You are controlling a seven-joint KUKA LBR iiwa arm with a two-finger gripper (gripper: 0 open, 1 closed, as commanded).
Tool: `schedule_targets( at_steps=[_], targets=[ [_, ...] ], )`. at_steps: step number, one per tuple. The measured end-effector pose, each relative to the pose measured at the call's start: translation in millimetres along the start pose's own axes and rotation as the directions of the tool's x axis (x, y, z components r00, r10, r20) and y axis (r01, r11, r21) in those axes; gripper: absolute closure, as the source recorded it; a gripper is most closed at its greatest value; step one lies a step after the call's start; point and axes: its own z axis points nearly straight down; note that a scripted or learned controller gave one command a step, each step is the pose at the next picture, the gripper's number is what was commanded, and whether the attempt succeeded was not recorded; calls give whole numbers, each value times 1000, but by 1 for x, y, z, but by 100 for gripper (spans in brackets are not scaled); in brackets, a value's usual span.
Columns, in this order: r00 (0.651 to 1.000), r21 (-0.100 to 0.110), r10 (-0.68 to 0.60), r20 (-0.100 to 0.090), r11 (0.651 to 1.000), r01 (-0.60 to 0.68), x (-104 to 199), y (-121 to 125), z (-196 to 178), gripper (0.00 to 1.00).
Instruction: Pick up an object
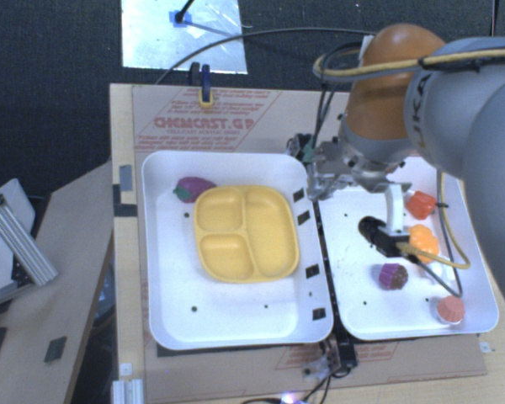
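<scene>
"Was anything picked up?"

"No. A purple toy (194, 189) and a yellow tray (246, 232) lay in the left bin (177, 297). The gripper (320, 175) hung by the bins' shared edge, with nothing seen in it."

"Clenched or released?"

"I couldn't tell. The right bin (353, 305) held a purple lump (393, 276), an orange ball (422, 242), an orange cap (421, 203) and a pink piece (449, 310), none lifted."

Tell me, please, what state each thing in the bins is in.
Yellow plate: flat, right way up, left bin.
Purple-green toy: lying beside the plate's far corner.
Orange piece: resting in right bin.
Yellow-orange piece: resting nearer than it.
Purple piece: resting alone, right bin.
Pink piece: right bin's near corner.
Gripper: over the bins' shared wall.
</scene>
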Motion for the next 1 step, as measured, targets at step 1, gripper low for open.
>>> schedule_targets(
  at_steps=[1],
  targets=[
    [1000,-2,0,-1,1000,0,44,13,-6,100]
  ],
)
